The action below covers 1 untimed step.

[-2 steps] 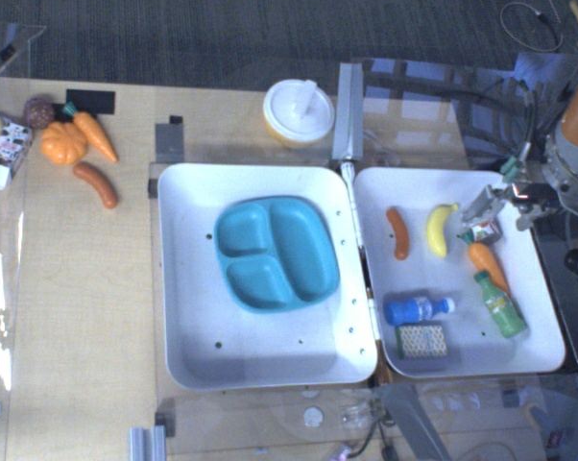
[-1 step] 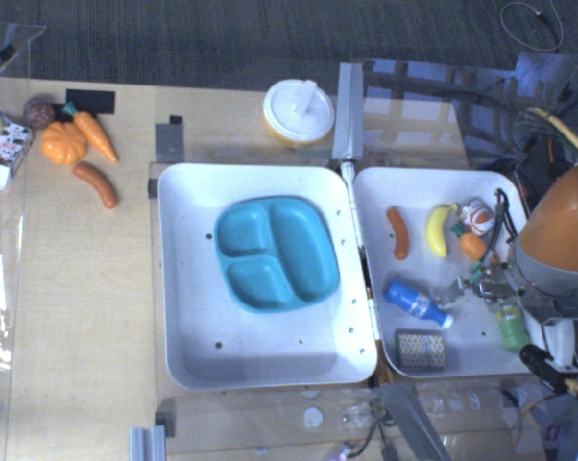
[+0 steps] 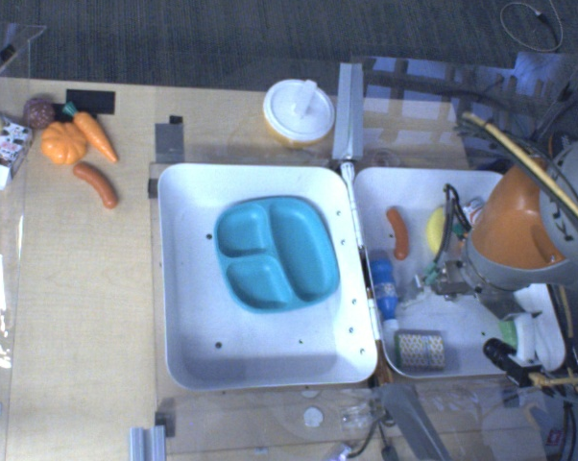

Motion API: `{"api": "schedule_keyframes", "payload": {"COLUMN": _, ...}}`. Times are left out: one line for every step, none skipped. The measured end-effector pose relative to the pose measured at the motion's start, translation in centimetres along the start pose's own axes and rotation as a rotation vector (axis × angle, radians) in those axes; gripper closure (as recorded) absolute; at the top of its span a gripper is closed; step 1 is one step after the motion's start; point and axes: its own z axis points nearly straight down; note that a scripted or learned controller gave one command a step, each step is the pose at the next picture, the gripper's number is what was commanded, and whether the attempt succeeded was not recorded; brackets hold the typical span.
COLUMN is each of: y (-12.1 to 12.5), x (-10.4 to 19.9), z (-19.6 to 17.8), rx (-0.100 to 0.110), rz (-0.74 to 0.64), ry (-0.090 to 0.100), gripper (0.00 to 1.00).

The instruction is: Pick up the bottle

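Arm [image 3: 519, 224] looms nearest, over right bin [image 3: 419, 182]. Gripper [image 3: 441, 281] hangs low beside the bottle [image 3: 382, 291], which lies along the bin's left wall; probably lining up a grasp. Grip state: cannot tell. 1 blue tray [image 3: 275, 253] in left bin [image 3: 188, 286].

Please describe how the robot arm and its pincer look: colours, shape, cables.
The arm is grey and rounded, with a broad orange band above the wrist. Thin dark cables run along the wrist down to the pincer, a small dark metal part. A yellow-and-black hose curves over the arm.
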Motion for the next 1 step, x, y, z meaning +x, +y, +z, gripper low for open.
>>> {"api": "schedule_keyframes", "payload": {"y": 3.23, "x": 0.99, "z": 0.12, "rx": 0.001, "rz": -0.162, "ry": 0.006, "gripper": 0.0}}
